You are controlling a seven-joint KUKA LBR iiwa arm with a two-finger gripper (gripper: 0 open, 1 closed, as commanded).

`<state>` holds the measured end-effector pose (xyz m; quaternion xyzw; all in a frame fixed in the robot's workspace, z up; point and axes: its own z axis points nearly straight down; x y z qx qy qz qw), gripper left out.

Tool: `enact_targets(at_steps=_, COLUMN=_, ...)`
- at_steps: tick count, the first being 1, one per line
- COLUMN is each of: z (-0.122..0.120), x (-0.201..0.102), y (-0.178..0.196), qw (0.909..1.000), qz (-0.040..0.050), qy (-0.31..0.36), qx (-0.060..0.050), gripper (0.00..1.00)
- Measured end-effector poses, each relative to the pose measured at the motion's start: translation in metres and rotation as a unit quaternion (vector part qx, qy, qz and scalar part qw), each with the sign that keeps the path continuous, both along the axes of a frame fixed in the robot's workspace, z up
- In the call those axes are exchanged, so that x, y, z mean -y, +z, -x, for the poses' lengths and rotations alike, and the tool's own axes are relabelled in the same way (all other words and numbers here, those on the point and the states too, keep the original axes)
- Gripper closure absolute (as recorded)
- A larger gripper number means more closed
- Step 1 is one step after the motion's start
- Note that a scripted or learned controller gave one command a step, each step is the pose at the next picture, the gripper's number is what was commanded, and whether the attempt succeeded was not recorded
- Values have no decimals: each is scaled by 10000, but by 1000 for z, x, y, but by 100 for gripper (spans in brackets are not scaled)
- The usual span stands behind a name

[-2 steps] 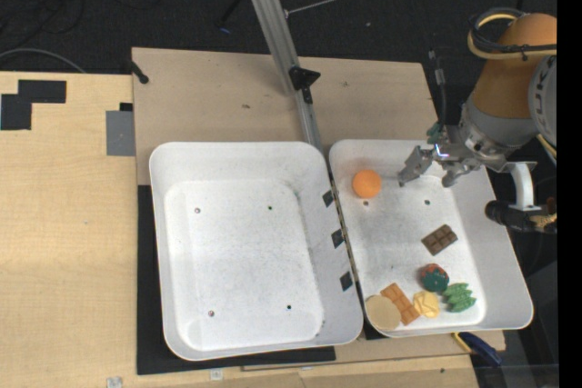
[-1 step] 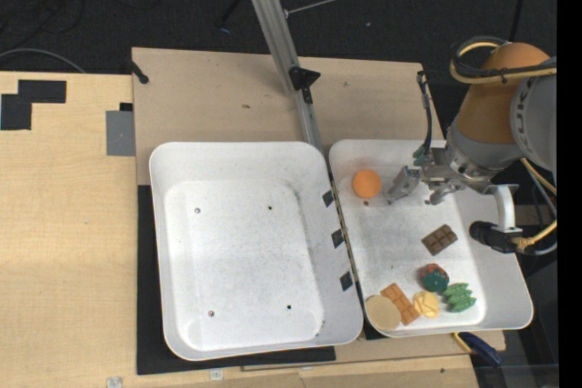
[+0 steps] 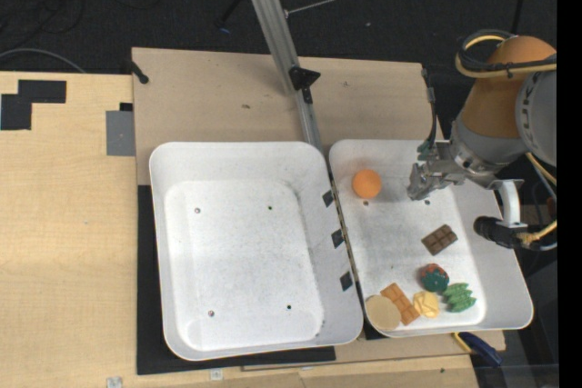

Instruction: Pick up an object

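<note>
An orange ball [image 3: 366, 184] lies in the right bin [image 3: 400, 232], near its upper left. A brown chocolate-like block [image 3: 439, 240] lies toward the middle right. At the bin's lower end sit a round red and teal piece [image 3: 434, 277], a green leafy piece [image 3: 459, 296], a yellow piece [image 3: 426, 304], an orange cracker-like piece [image 3: 399, 302] and a tan disc [image 3: 383, 313]. My gripper [image 3: 422, 184] hangs over the bin's upper part, to the right of the ball and apart from it. I see nothing between its fingers.
The left bin [image 3: 241, 250] is the larger white tray beside the right one. A slanted aluminium bar [image 3: 273, 23] rises behind the bins. The arm's orange band [image 3: 500, 86] fills the upper right. A wooden bench top [image 3: 64, 223] lies at the left.
</note>
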<state>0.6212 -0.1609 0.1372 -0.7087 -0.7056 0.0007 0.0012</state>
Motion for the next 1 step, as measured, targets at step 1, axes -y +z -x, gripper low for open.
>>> enact_targets(at_steps=1, z=-10, x=0, y=49, qw=10000, qz=8, qy=26, qx=31, gripper=100)
